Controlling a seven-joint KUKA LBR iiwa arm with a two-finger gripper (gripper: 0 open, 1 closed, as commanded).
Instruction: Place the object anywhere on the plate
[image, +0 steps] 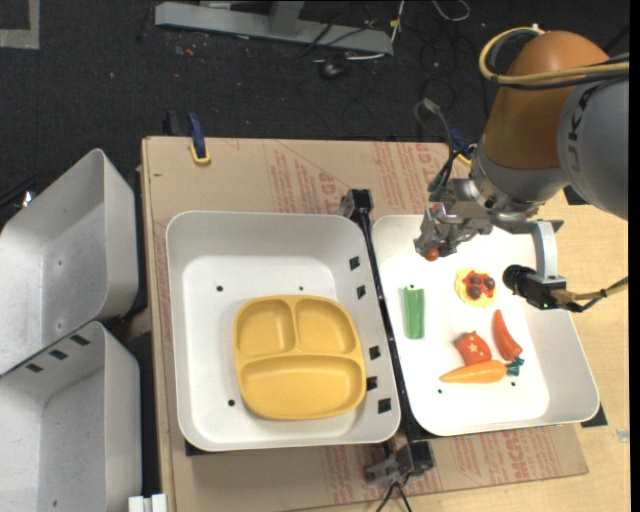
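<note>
A yellow divided plate (298, 357) lies in the left bin (190, 300), with nothing on it. The right bin (560, 395) holds a green stick (413, 311), a yellow piece topped with dark berries (475, 285), a red chili (506, 335), a red pepper piece (474, 348) and an orange carrot (474, 374). My gripper (436, 243) hangs over the far left corner of the right bin, above and beyond the green stick. A small red-orange spot shows at its tip; I cannot tell what it is.
The divider (372, 290) between the two bins runs just left of the gripper. A black fitting with a cable (535, 286) sticks out from the arm over the right bin's far right. Two white trays (60, 300) stand off the bench at the left.
</note>
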